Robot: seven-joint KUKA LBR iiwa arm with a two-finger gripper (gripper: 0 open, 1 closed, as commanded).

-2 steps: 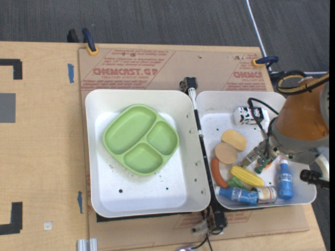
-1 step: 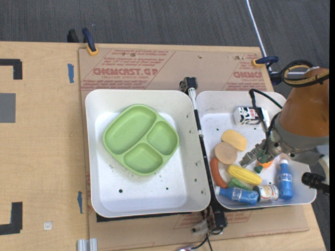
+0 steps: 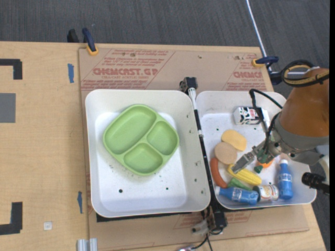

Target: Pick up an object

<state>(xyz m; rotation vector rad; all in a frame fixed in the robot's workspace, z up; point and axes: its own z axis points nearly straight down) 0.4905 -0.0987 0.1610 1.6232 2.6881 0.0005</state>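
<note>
In right bin (image 3: 225, 114), gripper (image 3: 250, 158) low over toy clutter, just above yellow corn (image 3: 245, 177) — my likely target. Can't tell grip state. Green plate (image 3: 140, 139) alone in left bin (image 3: 99, 156).

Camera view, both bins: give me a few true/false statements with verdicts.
1. The green divided plate lies in the left bin. True.
2. The gripper is over the left bin. False: it is low over the right bin, above the yellow corn toy.
3. Two blue bottles lie in the right bin. True: one bottle lies along the near edge, the other bottle near the right edge.
4. The black-and-white toy lies on the green plate. False: it lies at the far side of the right bin.
5. The plate's compartments hold food toys. False: nothing lies in them.
</note>
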